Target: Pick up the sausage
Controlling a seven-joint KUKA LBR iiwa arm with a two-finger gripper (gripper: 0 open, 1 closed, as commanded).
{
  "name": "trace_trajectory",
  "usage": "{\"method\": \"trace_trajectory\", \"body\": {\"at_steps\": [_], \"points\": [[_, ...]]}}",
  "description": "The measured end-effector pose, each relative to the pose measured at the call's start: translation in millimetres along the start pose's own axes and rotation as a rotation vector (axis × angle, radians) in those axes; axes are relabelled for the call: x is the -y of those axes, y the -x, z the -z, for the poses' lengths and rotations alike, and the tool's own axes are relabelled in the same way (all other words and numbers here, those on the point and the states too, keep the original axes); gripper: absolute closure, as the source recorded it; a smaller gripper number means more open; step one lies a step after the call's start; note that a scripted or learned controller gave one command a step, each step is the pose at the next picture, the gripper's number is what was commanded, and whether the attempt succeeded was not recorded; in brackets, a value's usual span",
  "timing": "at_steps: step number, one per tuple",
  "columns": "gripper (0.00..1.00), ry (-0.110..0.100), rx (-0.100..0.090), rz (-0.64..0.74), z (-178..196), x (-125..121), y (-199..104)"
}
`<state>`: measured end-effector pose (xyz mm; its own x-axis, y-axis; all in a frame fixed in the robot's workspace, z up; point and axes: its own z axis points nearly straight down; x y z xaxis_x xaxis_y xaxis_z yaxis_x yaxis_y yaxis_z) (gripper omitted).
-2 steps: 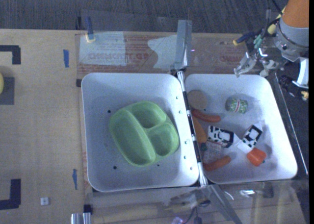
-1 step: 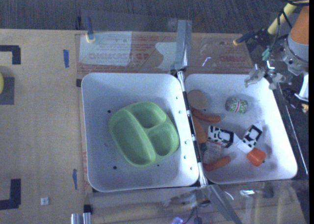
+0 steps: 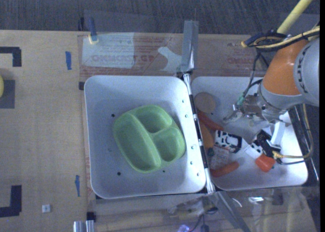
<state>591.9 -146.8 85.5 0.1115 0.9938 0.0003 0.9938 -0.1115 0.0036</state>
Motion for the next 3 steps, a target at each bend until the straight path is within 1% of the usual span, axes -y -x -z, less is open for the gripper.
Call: {"method": "trace_trajectory", "body": {"at_steps": [1, 2, 3], "points": [[0.00, -0.001, -0.002, -0.088, 1.0, 67.1, -36.9], [0.00, -0.001, 0.001, -0.056, 0.7, 109.9, 23.1], [0.00, 0.002, 0.000, -0.199, 0.8, 45.2, -28.9]]}}
